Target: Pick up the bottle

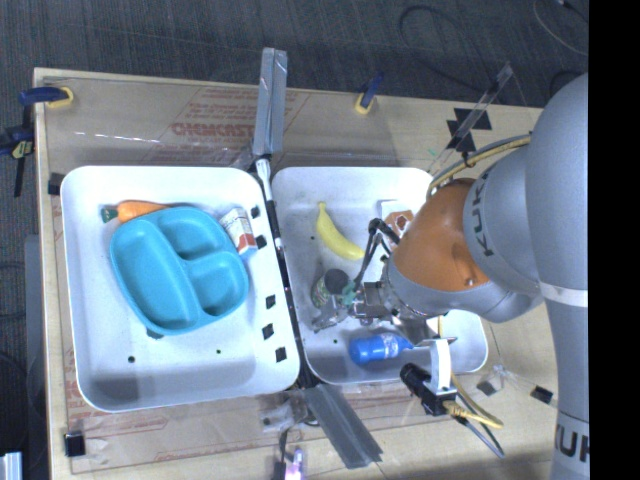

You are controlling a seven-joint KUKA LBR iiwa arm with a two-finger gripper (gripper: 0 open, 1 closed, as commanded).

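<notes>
L bin (pixel 90 358): blue tray (pixel 180 266), carrot (pixel 135 209). R bin (pixel 330 183): banana (pixel 336 234), blue bottle (pixel 376 349). Fingers (pixel 335 303) state: can't tell.

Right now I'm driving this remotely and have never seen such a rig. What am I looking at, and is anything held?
One camera looks down at a slant on a bench with two white bins. The grey and orange shape on the right is the arm, reaching over the right bin. Its gripper is low in that bin, but I cannot tell how it stands or whether it holds anything. Below it lies the blue bottle, flat on the bin floor. A banana lies further up. The left bin holds a blue tray, a carrot and a small can.
</notes>
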